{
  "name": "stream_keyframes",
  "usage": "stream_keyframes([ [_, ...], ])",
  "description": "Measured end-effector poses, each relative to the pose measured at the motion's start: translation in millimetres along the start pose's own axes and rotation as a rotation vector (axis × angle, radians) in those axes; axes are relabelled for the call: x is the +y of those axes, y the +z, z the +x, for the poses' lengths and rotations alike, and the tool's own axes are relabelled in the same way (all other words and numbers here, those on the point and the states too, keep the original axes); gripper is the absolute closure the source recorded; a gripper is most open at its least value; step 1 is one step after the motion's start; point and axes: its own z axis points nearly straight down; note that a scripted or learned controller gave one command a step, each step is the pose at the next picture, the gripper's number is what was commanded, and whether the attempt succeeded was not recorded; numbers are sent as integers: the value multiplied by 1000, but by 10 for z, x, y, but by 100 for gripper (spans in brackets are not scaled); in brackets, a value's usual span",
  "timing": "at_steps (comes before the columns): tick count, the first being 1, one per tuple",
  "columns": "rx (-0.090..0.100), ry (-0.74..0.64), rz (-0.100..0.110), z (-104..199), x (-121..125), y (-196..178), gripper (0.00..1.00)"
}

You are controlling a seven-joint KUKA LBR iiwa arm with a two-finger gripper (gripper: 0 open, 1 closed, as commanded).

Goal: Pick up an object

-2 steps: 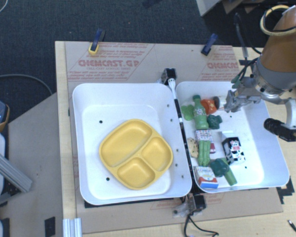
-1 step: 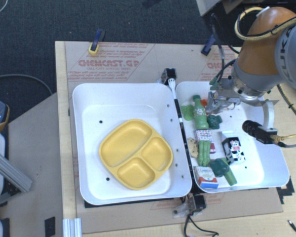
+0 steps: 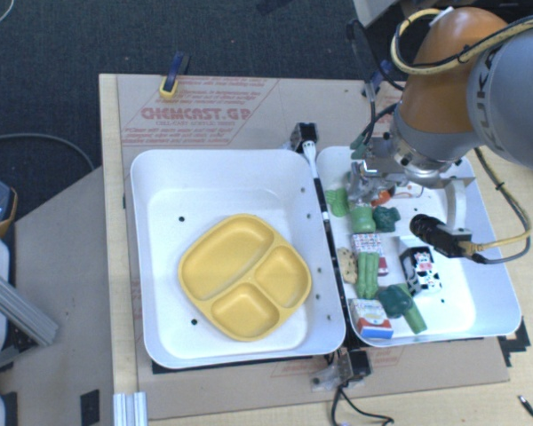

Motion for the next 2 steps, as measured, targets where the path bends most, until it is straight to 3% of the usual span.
stream_keyframes([
  [2, -1, 6, 3, 11, -18, 13, 100],
])
